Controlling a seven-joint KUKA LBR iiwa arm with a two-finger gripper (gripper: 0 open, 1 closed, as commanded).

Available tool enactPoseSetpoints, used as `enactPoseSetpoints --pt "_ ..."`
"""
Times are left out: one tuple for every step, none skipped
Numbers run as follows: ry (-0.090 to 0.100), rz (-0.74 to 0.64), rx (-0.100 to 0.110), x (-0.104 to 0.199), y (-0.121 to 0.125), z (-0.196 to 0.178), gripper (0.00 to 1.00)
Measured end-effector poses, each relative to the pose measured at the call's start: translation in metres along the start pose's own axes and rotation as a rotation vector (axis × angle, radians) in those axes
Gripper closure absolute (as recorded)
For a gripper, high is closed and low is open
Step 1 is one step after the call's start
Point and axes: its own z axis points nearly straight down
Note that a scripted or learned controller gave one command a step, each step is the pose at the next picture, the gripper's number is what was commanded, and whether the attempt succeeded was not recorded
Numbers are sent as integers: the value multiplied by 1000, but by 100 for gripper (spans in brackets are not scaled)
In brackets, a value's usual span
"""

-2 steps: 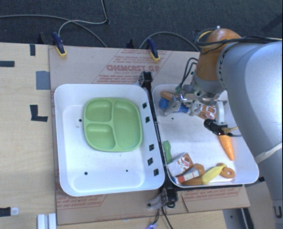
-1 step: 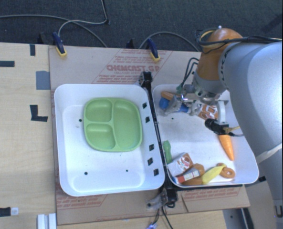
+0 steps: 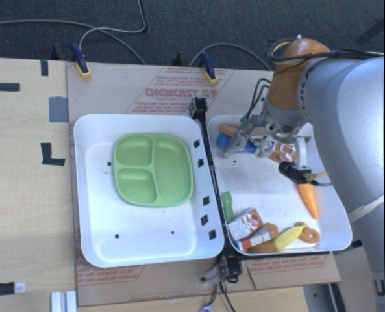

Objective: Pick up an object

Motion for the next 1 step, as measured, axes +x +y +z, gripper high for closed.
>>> enactPoseSetpoints --pt "0 0 0 0 0 0 0"
